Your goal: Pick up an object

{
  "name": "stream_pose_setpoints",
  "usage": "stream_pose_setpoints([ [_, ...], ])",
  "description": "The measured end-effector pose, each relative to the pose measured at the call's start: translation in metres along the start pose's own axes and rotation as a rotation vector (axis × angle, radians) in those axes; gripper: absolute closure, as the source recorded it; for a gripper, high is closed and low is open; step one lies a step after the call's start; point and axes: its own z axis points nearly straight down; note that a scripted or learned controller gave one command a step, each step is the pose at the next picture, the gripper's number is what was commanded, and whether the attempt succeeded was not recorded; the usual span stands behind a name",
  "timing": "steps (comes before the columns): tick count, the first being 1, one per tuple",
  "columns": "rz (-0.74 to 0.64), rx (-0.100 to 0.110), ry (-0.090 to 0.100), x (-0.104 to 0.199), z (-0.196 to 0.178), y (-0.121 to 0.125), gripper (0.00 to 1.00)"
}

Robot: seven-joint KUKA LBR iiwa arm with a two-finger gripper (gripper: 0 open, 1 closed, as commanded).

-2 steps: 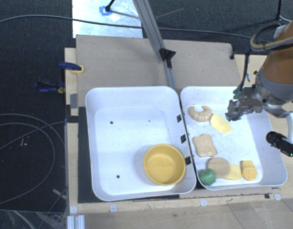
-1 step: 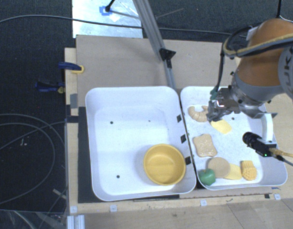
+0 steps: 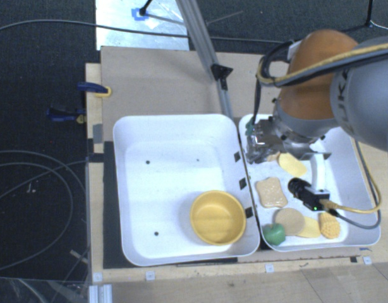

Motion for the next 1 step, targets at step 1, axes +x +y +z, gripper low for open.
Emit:
stream_pose_setpoints([
  [1, 0.001, 0.000, 0.000, 0.0514, 0.0168, 0.0050, 1.00],
])
